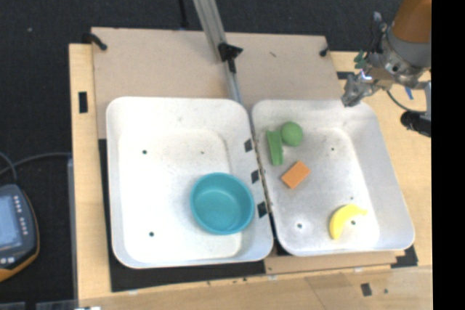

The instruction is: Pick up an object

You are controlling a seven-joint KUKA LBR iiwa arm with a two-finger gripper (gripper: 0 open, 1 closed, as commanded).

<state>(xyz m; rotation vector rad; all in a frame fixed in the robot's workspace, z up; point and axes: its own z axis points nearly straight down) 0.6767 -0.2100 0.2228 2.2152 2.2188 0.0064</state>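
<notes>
Dark carpet-like flooring surrounds a pale wooden counter [83, 156] seen from above at a slant, with a sheet of brown board [174, 62] lying across its far part and a slim metal post [203, 3] rising from that board toward the top of the frame. Two shallow white bins sit side by side on the counter, touching along their inner edges. In the left bin [138, 134] a blue bowl [221, 202] stands upright near the front right corner, close to the dividing edge. The right bin [378, 156] carries four small things: a green block [275, 147] lying lengthwise near the far left, a green ball [291, 133] just beside it on the right and seemingly touching it, an orange block [295, 175] a little nearer the front, and a yellow banana [346, 221] well apart from the others toward the front right. At the left edge of the frame a dark handheld controller [13, 229] with an orange rim rests on the floor. The arm comes in from the right, its orange band high in the corner, and the hand [354, 94] hangs over the far right corner of the right bin, about at the rim, with nothing seen in it; it is too small and blurred to tell how far its grip is spread.
</notes>
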